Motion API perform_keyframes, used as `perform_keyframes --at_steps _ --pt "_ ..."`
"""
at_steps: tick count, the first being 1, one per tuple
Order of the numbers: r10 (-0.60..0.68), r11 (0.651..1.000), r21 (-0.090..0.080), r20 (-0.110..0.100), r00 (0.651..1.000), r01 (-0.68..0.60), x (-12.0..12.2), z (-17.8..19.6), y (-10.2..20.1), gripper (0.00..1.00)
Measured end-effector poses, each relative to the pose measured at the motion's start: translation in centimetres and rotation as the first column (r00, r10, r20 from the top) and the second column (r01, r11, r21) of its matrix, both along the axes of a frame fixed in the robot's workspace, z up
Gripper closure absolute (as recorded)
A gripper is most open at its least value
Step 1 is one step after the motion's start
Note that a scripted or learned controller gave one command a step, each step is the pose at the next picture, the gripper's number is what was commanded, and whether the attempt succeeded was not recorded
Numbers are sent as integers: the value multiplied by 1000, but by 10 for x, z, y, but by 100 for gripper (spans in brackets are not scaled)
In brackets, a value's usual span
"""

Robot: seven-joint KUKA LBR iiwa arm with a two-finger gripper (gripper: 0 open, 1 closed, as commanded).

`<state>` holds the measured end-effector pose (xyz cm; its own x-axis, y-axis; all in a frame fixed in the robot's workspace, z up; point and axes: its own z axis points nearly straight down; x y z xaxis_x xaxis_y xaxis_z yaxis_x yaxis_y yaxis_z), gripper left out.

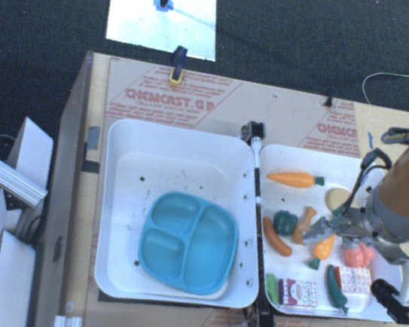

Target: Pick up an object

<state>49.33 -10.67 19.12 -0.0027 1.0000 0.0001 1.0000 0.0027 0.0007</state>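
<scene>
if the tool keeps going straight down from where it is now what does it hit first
Most likely the small orange carrot-like piece in the right bin, just under the tool; the brown piece lies close beside it. Depth is unclear.

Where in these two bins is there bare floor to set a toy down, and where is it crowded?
Left bin: bare floor behind and left of the blue divided plate. Right bin: a small bare strip between the orange carrot and the dark green vegetable. The rest is crowded with toy food, most around the hand.
</scene>
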Motion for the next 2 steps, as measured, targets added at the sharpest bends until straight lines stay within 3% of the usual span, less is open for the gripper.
perform_keyframes --at_steps 1,2 --pt "-2 1000 -1 0 1000 2 52 -59 -33 0" --pt "4 1000 -2 5 1000 -4 155 -103 -49 0"
